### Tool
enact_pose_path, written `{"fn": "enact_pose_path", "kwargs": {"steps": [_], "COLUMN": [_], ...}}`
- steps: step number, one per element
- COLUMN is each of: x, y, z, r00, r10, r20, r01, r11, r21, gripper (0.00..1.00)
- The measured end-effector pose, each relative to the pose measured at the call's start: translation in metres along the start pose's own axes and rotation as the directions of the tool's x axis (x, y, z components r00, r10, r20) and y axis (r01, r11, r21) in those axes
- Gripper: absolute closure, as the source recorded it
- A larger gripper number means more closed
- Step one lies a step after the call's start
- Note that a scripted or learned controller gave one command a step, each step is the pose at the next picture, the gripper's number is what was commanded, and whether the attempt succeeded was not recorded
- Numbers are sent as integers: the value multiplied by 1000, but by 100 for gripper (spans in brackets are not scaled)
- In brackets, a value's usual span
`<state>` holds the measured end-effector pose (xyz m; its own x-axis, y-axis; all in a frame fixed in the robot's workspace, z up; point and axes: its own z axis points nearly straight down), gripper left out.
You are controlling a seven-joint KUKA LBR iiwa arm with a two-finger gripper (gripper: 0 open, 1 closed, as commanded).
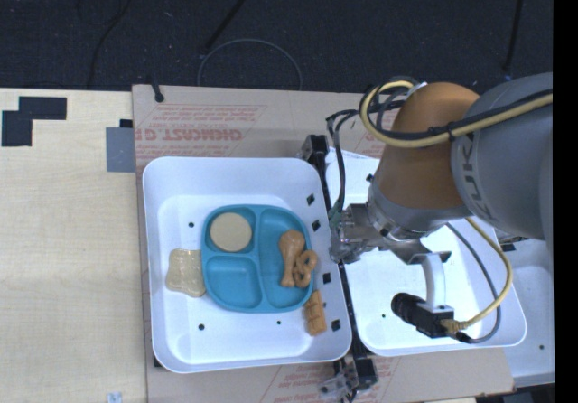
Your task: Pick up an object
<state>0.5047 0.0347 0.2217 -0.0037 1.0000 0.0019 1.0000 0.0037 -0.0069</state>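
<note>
gripper [348, 243] hangs at the wall between the two bins, just right of the blue tray [237, 288] — whether it is open or closed, or has hold of anything, i cannot tell, since the wrist covers it.

by my reading the step in hand is the approach; nothing looks lifted yet. the likeliest target is the pretzel-shaped toy [297, 258], lying in the tray's right compartment, its long axis running roughly from the tray's far edge to its near edge, tilted slightly. the next move calls for shifting over that compartment and descending with the grip set across the short width — clear of the tray's divider.
</note>
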Motion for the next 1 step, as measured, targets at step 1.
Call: {"fn": "enact_pose_path", "kwargs": {"steps": [1], "x": [52], "y": [-7], "z": [-12], "r00": [1000], "r10": [-1], "r20": [0], "r01": [1], "r11": [1000], "r21": [-4], "gripper": [100]}}
